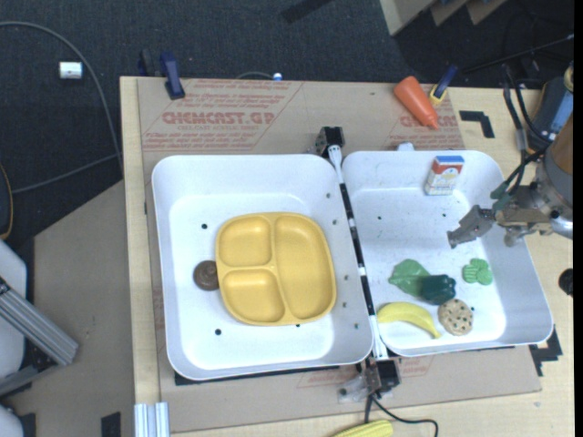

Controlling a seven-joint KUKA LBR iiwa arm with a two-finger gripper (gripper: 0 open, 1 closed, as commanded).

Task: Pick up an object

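**Gripper hovering over the right bin, nothing held**

We are looking down on two white bins. The left bin [173,244] is holding a yellow tray [273,269] with a brown disc [206,275] touching its left edge. The right bin [519,321] is holding the likely picks: a small carton [444,175] at the far side, and along the near side a green pepper [424,280], a banana [406,317], a cookie [455,316] and a small green piece [476,271].

The gripper [469,228] is reaching in from the right, sitting above the bin's bare middle, between the carton and the green piece.

We are judging this as the approach step. To do it well, we are aiming for an item with free space on both sides: the carton and the small green piece are standing apart, while pepper, banana and cookie are crowding together and risk a glancing close.

The jaws are showing nothing between them and are touching no item. How far they are spread, we cannot tell from this angle.
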